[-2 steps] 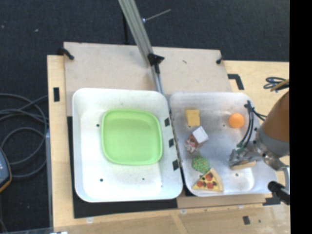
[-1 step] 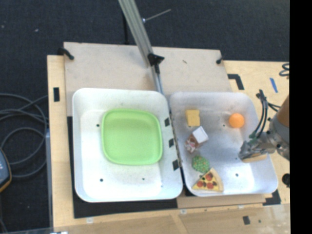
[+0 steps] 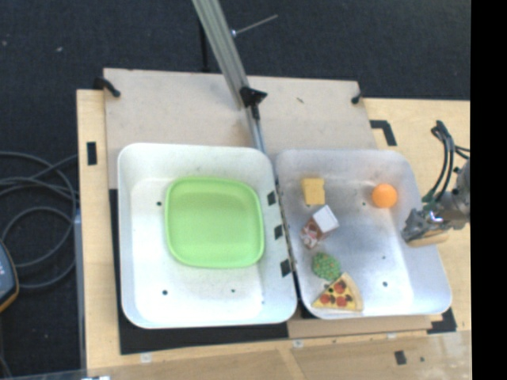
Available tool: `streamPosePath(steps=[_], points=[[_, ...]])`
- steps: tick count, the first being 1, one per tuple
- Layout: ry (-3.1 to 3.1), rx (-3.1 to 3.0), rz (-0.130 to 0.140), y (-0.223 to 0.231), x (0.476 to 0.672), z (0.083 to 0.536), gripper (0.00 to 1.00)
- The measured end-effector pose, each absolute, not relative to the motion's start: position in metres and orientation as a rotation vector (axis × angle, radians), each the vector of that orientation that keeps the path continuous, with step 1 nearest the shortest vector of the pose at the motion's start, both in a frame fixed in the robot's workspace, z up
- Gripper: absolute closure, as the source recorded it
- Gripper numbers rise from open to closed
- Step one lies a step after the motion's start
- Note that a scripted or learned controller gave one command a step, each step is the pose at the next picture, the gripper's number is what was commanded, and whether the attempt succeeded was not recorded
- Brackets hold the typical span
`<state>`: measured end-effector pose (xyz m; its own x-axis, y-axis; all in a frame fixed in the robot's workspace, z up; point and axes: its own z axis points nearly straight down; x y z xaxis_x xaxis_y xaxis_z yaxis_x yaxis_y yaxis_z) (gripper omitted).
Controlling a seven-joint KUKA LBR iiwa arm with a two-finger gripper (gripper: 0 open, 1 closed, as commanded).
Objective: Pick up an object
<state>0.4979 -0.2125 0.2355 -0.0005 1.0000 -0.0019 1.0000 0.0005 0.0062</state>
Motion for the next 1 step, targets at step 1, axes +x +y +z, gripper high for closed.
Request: streamPosePath(steps=[1], points=[[2.221,2.222,-0.001,-0.2128,0.498,0.2184,1.0]])
